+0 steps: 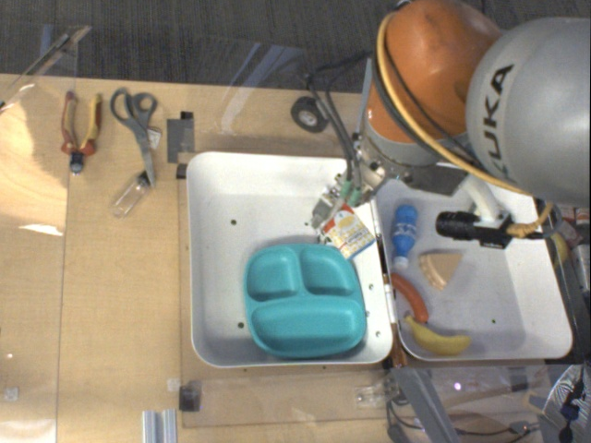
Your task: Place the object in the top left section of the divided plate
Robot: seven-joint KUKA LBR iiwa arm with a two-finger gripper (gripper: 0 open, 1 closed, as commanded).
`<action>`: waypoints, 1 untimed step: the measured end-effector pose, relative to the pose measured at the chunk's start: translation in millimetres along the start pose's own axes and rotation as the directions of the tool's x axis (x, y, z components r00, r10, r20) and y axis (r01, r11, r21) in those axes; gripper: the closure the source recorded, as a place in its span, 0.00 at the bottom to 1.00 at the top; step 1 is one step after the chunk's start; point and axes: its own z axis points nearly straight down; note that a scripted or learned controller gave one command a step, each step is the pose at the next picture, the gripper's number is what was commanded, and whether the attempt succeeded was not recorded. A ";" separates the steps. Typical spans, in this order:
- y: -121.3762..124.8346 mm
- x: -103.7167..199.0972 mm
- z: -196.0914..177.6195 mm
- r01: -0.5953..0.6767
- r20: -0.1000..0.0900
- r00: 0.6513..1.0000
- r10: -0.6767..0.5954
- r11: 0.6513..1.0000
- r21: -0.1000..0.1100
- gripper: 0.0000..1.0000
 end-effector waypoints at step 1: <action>39.1 19.1 73.8 0.060 -0.003 0.998 -0.060 0.998 0.004 1.00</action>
